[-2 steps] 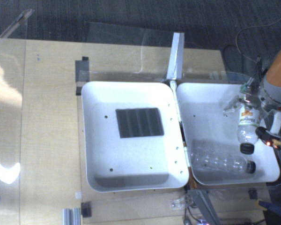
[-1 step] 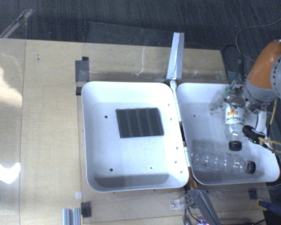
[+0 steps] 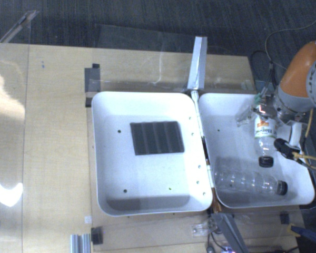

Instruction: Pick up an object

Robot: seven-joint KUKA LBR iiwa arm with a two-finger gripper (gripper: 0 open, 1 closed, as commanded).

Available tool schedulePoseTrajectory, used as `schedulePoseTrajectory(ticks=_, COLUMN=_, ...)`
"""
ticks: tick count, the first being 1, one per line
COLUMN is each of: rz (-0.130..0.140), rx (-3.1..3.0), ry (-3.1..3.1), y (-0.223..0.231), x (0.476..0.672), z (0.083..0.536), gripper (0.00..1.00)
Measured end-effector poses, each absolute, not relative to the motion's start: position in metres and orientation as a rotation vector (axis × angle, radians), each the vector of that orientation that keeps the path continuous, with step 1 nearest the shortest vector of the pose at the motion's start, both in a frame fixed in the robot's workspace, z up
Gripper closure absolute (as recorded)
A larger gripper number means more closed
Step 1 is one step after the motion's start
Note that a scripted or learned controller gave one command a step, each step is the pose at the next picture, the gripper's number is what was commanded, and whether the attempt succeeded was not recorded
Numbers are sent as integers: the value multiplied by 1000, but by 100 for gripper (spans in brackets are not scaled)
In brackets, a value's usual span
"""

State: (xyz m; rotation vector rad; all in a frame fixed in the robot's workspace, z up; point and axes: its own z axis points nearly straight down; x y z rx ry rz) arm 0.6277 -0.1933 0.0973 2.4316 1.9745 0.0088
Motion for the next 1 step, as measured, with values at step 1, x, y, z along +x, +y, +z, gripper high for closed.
schedulePoseTrajectory(ticks=1, rz=7, rx=2320, ry=2109, y=-174, x=656, z=187, gripper=100)
